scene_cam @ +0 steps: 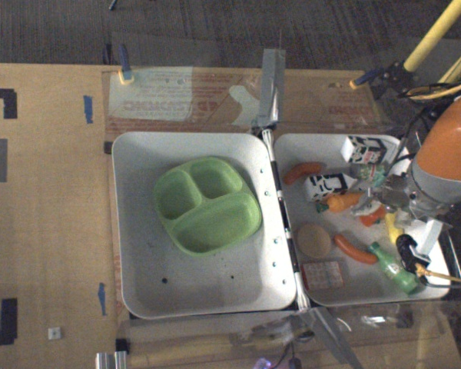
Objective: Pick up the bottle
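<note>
the grey arm [443, 164] is being held in from the right, its orange band uppermost, the gripper [382, 194] pointing down and leftward.

Green divided plate [207, 205] in left bin [131, 229]; sausages, carrot, cartons, cookie in right bin [323, 297].

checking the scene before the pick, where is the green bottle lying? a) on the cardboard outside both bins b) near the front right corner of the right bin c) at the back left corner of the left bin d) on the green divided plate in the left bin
b: the green bottle lies on its side in the right bin, near that bin's front right corner, beside the orange sausage; the green divided plate sits in the left bin.
</note>
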Robot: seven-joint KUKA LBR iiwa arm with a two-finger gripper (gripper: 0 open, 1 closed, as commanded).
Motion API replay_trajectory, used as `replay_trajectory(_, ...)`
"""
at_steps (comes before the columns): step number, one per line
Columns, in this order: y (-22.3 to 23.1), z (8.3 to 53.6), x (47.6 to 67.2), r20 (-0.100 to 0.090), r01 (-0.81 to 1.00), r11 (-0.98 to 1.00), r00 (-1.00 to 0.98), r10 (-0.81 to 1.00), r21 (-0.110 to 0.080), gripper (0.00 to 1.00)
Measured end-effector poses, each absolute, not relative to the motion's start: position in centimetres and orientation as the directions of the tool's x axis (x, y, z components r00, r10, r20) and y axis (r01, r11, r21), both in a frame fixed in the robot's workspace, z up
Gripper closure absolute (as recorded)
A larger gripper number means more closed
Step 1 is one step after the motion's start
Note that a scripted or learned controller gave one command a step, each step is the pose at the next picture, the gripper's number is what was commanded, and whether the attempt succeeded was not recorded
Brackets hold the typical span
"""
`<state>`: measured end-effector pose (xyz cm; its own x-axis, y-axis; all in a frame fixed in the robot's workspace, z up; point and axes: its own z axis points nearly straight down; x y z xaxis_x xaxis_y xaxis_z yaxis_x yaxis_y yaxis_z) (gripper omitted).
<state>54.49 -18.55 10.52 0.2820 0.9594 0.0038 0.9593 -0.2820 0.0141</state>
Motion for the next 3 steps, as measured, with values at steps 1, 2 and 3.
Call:
replay_trajectory(1, -20.0, 8.8, 48.5, 0.008, 0.982, -0.190, 0.190, 0.982, -0.001, 0.00)
replay_trajectory(2, -20.2, 9.8, 48.5, 0.004, 0.981, -0.194, 0.194, 0.981, 0.002, 1.00)
replay_trajectory(3, -17.5, 21.2, 48.0, 0.000, 0.987, -0.163, 0.163, 0.987, 0.000, 1.00)
